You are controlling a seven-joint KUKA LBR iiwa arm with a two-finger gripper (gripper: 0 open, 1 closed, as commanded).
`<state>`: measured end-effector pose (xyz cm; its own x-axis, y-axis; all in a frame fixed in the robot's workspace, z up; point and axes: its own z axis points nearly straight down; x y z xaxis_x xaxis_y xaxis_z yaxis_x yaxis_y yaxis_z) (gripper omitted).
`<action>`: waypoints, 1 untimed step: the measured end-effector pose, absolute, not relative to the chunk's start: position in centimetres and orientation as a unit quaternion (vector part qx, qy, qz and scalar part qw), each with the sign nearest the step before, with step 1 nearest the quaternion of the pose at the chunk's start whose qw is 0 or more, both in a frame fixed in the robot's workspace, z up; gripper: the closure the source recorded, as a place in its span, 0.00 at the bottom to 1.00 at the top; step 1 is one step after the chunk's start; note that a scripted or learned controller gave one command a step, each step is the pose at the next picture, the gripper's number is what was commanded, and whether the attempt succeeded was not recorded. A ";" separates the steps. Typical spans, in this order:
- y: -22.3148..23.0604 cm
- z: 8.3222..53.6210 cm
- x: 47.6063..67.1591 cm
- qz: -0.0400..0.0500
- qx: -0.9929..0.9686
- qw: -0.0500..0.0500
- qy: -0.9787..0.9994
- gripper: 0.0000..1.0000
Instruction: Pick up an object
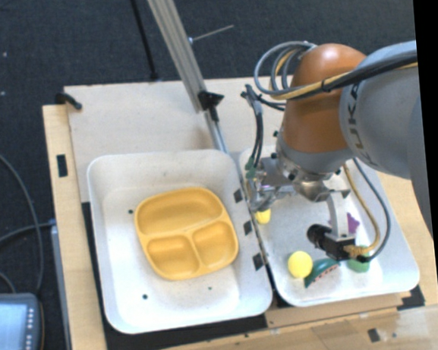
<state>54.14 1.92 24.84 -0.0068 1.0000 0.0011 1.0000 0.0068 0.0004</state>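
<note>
Gripper (pixel 260 197) low over small yellow object (pixel 263 217) at right bin's (pixel 399 269) left wall; grip state unclear. Risk: wall contact, missed grasp.

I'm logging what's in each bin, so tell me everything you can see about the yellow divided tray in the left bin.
The yellow divided tray looks like smooth moulded plastic, with rounded corners and a raised rim. Ridges split it into three compartments: one long one along the far side and two smaller ones on the near side. Nothing visible lies in them. It lies flat, right side up, turned slightly askew, near the middle of the left white bin, resting on the bin floor. Nothing else touches it.
</note>
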 end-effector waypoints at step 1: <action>6.7 23.8 54.8 0.000 -0.705 0.000 -0.709 1.00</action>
